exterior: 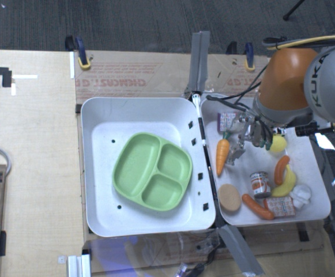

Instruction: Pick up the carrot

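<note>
The carrot (221, 156) is orange with a green top and lies lengthwise in the right bin (320, 172), close to its left wall. My gripper (237, 149) hangs just to the right of the carrot's upper half, under the orange wrist band (286, 79). It looks open, and the carrot is beside its fingers, not between them.
In the right bin are a purple packet (227, 121), a lemon (278, 144), a red sausage (281, 167), a banana (287, 182), a small can (260, 184), a round tan bun (230, 197) and a second sausage (258, 206). A green divided plate (153, 172) lies in the left bin (98, 154).
</note>
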Controlling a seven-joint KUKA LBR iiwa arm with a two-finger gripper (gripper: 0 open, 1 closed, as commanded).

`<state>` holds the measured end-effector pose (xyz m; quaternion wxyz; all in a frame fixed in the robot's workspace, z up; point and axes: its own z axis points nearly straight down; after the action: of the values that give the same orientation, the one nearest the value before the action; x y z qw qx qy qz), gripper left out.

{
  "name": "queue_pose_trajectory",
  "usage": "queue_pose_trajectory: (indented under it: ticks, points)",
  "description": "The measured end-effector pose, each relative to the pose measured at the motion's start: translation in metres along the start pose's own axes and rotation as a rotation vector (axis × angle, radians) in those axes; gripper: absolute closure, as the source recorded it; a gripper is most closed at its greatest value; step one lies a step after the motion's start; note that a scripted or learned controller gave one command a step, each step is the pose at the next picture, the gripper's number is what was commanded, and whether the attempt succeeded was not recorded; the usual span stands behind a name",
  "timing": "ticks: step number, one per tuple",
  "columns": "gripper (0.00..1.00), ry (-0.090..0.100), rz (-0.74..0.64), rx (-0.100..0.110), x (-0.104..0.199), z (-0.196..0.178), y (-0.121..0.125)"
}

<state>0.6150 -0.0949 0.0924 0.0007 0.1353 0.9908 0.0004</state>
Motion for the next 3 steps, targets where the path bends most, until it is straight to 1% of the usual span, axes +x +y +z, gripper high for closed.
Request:
queue_pose_trajectory:
  ticks: [1, 2, 3]
  points:
    - [1.00, -0.008, 0.004, 0.002, -0.003, -0.011, -0.003]
    - [1.00, -0.002, -0.042, -0.001, 0.082, -0.100, 0.114]
    - [1.00, 0.002, -0.438, 0.000, 0.151, -0.099, 0.148]
